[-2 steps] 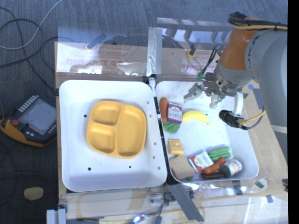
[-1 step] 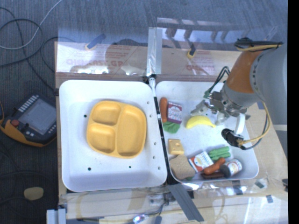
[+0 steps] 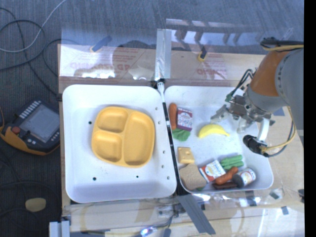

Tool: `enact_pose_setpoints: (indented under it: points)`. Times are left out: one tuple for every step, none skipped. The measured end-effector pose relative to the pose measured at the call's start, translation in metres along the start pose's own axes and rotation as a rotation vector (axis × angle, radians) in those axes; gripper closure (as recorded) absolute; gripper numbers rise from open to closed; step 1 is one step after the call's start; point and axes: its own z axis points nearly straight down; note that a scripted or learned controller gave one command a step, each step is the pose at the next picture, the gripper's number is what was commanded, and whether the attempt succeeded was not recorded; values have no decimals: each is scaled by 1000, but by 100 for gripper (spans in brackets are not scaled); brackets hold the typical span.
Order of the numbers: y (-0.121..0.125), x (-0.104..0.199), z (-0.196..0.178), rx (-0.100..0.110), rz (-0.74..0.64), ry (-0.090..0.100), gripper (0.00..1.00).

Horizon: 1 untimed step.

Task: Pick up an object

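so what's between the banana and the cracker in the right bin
Nothing lies there: in the camera view the stretch between the banana and the cracker is bare white bin floor.

I see two smooth white plastic bins [image 3: 74,147], faintly glossy. The yellow compartmented plastic plate [image 3: 123,135] at centre left looks matt. The curved yellow plastic banana [image 3: 213,130] at centre right shines slightly. Grey carpet [image 3: 74,9] in the upper left looks rough and ribbed.
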Motion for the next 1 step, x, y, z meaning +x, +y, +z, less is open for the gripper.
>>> enact_pose_setpoints:
  points:
    - [-30,-6,17,-18,-136,-2,0]
